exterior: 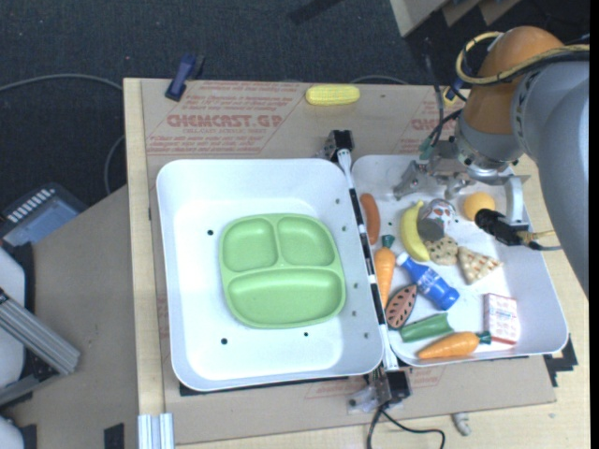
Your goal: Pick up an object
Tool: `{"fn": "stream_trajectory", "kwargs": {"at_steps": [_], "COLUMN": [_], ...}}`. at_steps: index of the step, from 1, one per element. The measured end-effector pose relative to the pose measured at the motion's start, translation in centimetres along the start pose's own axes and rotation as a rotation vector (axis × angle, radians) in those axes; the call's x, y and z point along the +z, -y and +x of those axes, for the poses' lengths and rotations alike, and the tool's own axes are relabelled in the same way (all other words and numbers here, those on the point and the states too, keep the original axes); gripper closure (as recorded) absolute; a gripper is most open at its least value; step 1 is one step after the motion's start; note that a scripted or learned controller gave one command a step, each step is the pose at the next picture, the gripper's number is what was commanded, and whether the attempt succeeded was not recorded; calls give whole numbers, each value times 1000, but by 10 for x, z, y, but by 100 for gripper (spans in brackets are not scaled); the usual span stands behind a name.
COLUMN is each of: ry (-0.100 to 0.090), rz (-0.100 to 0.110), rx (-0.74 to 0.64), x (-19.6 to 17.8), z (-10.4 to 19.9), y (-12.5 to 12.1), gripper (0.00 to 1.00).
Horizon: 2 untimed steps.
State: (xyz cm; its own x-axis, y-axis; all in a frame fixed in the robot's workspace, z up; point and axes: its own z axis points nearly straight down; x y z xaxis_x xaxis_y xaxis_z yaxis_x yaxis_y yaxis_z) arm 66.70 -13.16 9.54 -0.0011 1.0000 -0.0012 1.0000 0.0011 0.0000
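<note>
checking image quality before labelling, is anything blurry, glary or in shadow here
Camera view: lighting is soft and even, with faint shadows under the green tray; the white left bin is bright but keeps its rim detail; the toys in the right bin look slightly soft, so the print on the small box is unreadable; the arm at the right looks soft and casts shade near the gripper.

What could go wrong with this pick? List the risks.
Crowding: the gripper is down among the banana, a cracker and a yellow ball, so it may nudge neighbours or catch two things. The blue bottle and carrot lie close together and could be shoved.
</note>
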Motion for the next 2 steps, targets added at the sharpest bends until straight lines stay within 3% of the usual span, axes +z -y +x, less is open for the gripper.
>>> {"fn": "stream_trajectory", "kwargs": {"at_steps": [1, 2], "ry": [3, 0], "rz": [-12, 1], "rx": [0, 3], "x": [6, 11], "z": [27, -27], "y": [39, 88], "gripper": [0, 0]}}
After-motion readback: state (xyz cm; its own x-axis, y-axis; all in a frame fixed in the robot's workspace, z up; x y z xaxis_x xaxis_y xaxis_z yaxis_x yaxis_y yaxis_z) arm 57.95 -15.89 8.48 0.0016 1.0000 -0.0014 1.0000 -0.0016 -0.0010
